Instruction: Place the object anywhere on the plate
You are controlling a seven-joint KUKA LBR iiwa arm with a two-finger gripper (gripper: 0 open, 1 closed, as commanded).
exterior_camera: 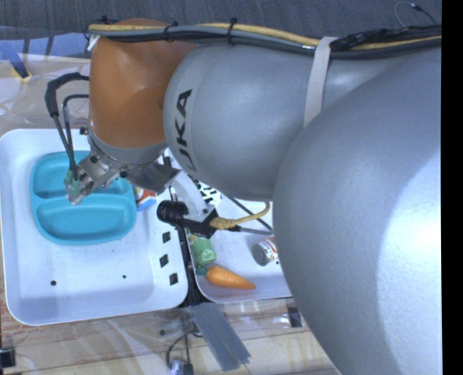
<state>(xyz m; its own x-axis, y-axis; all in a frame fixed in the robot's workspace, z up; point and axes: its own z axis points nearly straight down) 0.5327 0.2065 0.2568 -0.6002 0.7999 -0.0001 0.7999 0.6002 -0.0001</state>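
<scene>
A blue two-compartment plate lies in the left white bin, towards its far side. My gripper hangs over the plate's middle ridge, near its left half. It is shut on a small green object that shows between the fingertips. The object sits just above the plate surface, and I cannot tell whether it touches. The orange band and grey wrist of the arm loom directly behind the gripper.
The right bin is mostly hidden under the arm. An orange carrot, a green item and a small silver and red piece lie in its near part. Bare white floor lies in front of the plate.
</scene>
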